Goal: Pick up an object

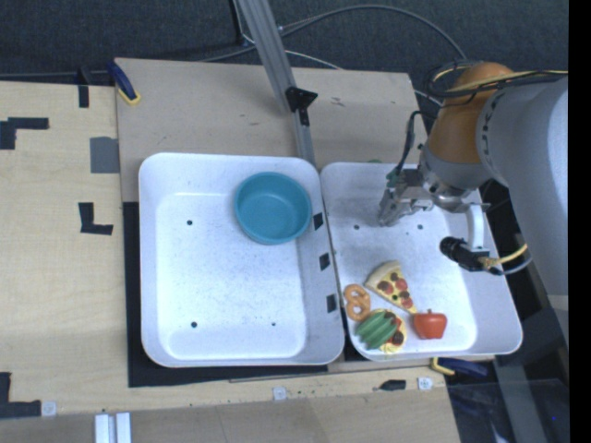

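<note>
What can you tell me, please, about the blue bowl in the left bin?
The blue bowl is round, plain and teal-blue, with a smooth look like plastic. It stands upright with its open side up, and nothing shows inside it. It sits in the left bin, in the far corner next to the right bin, its edge close against the bin's back wall. No other object touches it, and the gripper is apart from it, over the right bin.

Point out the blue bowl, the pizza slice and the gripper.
blue bowl [272,208]: camera view, on the inside bottom of the bowl.
pizza slice [391,286]: camera view, on its topped face.
gripper [395,212]: camera view, midway between its fingertips.
</note>
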`<state>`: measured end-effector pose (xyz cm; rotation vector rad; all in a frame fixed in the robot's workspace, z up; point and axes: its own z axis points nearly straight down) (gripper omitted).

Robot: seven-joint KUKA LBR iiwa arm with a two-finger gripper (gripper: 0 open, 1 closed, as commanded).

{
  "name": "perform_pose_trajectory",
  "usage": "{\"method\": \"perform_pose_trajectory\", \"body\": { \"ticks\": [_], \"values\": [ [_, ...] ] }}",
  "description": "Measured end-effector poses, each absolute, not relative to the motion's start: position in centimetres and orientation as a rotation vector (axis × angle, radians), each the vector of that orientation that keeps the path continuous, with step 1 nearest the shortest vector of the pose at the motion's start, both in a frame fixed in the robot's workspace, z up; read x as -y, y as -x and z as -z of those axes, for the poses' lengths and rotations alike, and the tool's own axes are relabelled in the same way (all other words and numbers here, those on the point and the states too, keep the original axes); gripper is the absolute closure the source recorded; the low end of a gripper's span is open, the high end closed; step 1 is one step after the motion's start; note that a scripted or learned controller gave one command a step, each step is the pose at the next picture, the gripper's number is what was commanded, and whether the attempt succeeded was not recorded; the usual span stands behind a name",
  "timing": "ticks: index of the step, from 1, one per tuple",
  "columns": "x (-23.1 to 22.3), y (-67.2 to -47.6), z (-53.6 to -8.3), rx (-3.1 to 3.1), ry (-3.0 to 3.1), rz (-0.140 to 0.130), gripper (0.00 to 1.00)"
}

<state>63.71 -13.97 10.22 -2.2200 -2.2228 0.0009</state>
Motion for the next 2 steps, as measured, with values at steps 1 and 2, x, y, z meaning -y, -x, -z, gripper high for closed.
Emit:
{"method": "perform_pose_trajectory", "body": {
  "ticks": [1,2],
  "values": [
    [14.8,-63.4,-15.8,2.225,2.223,0.004,1.0],
    [14.2,-62.7,-20.8,2.225,2.223,0.004,1.0]
  ]
}}
